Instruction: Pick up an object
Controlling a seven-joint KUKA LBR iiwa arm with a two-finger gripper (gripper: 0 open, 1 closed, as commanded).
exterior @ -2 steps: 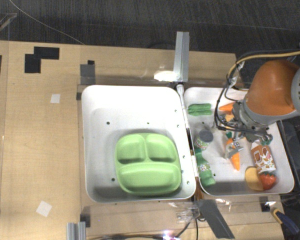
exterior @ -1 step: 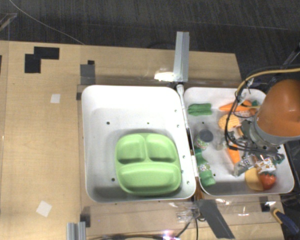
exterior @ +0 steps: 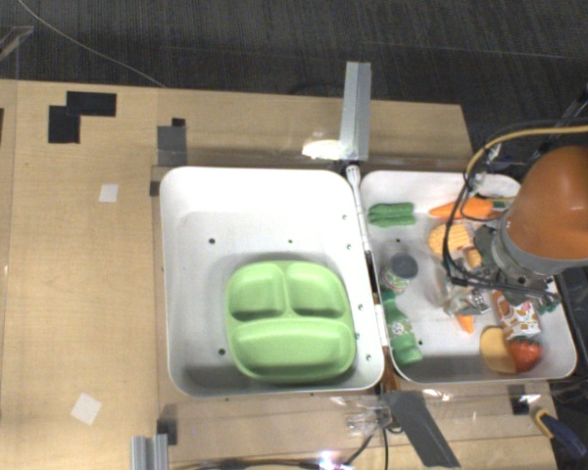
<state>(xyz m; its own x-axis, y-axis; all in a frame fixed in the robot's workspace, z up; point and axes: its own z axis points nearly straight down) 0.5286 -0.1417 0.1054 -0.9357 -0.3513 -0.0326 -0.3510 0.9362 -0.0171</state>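
The table (exterior: 69, 292) looks like pale matt wood. Both bins (exterior: 191, 199) are smooth white plastic. The green tray (exterior: 289, 321) is smooth, slightly glossy plastic.

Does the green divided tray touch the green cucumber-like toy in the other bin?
Apart. The camera view shows the green divided tray in the left bin and the green cucumber-like toy in the right bin, with the bin walls between them.

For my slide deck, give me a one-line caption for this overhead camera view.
Robot arm reaches into the right bin of small toy foods; a green divided tray sits in the left bin.
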